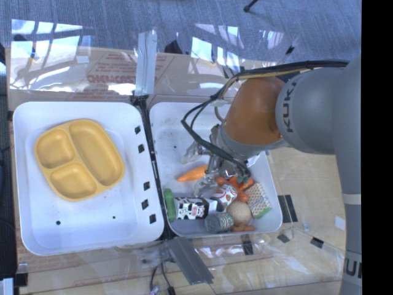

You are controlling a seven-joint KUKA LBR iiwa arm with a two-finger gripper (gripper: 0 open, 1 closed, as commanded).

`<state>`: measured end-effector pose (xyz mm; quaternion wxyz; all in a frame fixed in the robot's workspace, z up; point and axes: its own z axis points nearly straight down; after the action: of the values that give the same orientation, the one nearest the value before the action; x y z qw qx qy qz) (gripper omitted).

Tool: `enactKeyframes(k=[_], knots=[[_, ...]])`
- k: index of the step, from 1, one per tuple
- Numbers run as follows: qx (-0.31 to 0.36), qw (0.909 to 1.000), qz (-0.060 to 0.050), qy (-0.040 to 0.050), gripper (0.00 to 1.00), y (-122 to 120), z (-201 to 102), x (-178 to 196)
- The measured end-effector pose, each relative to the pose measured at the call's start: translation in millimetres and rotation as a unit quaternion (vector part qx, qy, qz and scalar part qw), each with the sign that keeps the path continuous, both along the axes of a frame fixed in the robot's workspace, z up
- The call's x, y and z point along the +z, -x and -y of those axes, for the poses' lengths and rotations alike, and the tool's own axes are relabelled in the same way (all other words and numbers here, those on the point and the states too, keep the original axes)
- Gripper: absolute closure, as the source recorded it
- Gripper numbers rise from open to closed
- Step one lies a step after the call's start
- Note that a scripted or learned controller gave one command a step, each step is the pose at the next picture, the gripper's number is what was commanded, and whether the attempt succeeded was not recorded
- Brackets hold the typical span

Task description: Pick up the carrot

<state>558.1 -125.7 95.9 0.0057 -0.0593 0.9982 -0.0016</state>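
Observation:
An orange carrot (pixel 191 174) lies on the floor of the right bin (pixel 169 134), pointing left, just left of a heap of toy food. My gripper (pixel 216 172) reaches down into that bin from the right, under the orange wrist band. Its fingertips are right beside the carrot's thick end. Cables and the wrist hide how the fingers stand. Nothing is visibly lifted off the bin floor.
The heap at the bin's lower right holds a cow-patterned carton (pixel 191 210), a green piece (pixel 168 204), a beige egg-like ball (pixel 239 213), a can (pixel 218 222) and other small pieces. The left bin (pixel 24 183) holds a yellow divided plate (pixel 78 158).

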Motion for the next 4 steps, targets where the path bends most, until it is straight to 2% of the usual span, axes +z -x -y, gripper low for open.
enactKeyframes(k=[1,2,3,4], knots=[[-0.157,0.9876,-0.007,-0.0025,0.00,39.7,12.6,-4.4],[-0.152,0.9884,-0.005,-0.0031,1.00,37.4,10.0,6.1],[-0.147,0.9891,-0.003,-0.0031,1.00,35.3,8.3,16.6],[-0.253,0.9674,-0.004,-0.0034,1.00,47.9,6.0,20.8]])
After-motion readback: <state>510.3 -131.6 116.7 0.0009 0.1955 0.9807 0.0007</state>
